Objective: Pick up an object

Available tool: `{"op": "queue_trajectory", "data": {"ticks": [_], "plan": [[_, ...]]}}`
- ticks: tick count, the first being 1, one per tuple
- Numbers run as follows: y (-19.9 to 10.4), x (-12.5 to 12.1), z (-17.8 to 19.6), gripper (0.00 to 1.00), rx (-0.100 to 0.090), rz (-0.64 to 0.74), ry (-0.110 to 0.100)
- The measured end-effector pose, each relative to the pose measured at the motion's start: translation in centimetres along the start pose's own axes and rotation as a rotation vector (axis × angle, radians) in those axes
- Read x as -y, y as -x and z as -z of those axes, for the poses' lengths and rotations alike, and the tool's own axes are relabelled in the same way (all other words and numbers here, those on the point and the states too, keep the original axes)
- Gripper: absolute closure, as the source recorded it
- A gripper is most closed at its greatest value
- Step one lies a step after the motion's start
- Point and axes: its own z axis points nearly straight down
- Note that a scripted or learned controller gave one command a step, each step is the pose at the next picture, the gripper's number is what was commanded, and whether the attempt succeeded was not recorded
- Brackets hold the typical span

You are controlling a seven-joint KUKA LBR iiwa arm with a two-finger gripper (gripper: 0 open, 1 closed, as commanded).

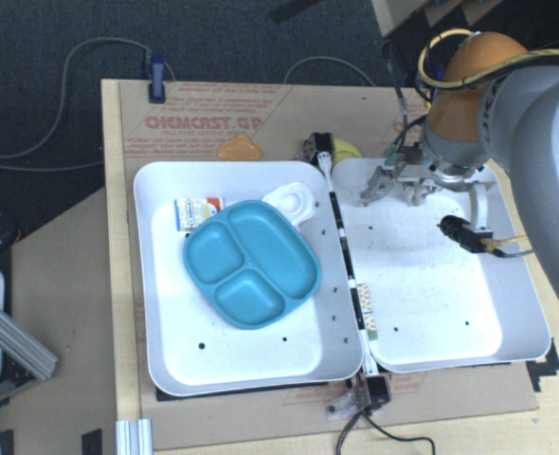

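Plastic looks the likeliest material for the blue divided plate [250, 262], which lies in the left bin [161, 330] with its 3 compartments facing up. We judge it light, stiff and rather slick, too wide to span, so we would pinch its raised rim or one of the ridges between compartments. Touching its upper edge are a small white cup-like piece [292, 200] and a small printed packet [195, 211], both lighter and easier to close on. Our end effector [405, 186] hangs over the upper left corner of the right bin [507, 344], well apart from the plate; we cannot tell how it is set, and nothing shows in its grip
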Motion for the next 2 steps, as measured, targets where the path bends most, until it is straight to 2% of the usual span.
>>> {"op": "queue_trajectory", "data": {"ticks": [2], "plan": [[-1.56, 0.0, 0.01, 0.0, -0.001, 0.001, -0.002]]}}
